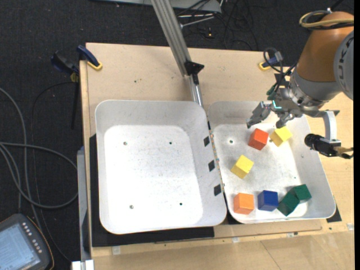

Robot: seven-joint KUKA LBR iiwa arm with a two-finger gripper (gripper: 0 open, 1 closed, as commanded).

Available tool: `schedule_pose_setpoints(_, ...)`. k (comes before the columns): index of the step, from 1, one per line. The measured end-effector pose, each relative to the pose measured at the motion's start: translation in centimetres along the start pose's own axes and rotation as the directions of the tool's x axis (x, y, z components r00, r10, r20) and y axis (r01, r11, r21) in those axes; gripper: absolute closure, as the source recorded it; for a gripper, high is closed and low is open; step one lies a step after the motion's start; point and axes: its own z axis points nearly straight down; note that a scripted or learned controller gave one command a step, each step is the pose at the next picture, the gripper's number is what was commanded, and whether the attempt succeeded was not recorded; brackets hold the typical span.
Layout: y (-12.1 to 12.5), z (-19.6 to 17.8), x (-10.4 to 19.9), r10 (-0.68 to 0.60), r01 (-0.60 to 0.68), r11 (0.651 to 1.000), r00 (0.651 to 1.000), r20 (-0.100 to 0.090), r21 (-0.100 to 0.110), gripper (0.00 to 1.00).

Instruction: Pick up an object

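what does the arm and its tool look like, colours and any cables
The arm is rounded, with an orange band over a grey wrist section. The tool is dark metal with small teal accents. A thin yellowish cable loops above the orange part, and a black fitting sticks out beside the wrist.

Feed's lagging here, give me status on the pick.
Tool low in right bin, nothing seen held. Red-orange block and yellow block just below it. Both close together, crowding the approach.

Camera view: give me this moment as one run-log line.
gripper: above right bin, beside red block and yellow block | held: nothing seen | left bin: no blocks
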Motion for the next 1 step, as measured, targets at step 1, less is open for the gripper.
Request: schedule_pose_setpoints(1,0.09,-0.20,-0.01,-0.001,0.001,1.000,1.000,0.001,-0.004,0.00)
